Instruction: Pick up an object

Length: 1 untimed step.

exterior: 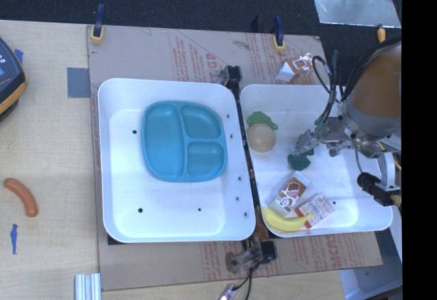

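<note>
End effector [305,145] | right bin [341,97], above dark green object [298,160] | finger state unclear

Bright, even light falls from overhead. The white bins [171,223] glare slightly, and shadows are soft and short, hugging the rims. The floor at 12 o'clock is dark. The picture is low in resolution and softly blurred, with small labels unreadable.

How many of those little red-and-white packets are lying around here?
3. One packet lies on the cardboard just outside the right bin's far edge. Two lie inside that bin near its front: one above the banana, another at the banana's right end. The arm may hide more.
</note>
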Available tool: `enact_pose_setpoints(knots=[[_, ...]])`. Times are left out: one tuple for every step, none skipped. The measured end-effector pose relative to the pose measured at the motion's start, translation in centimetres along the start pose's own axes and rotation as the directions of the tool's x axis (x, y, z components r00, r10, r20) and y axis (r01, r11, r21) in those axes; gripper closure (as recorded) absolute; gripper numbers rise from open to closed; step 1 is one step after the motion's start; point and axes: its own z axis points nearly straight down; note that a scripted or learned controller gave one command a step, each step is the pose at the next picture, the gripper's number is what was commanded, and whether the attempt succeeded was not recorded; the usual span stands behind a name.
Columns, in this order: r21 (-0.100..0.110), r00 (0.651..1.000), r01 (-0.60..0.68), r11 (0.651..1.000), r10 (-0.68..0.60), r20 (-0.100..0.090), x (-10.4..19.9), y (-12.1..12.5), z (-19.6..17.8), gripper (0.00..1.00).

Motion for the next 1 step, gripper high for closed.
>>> enact_pose_setpoints(knots=[[-0.002,1.000,0.001,1.000,-0.001,0.000,2.14,-0.22,4.53,0.00]])
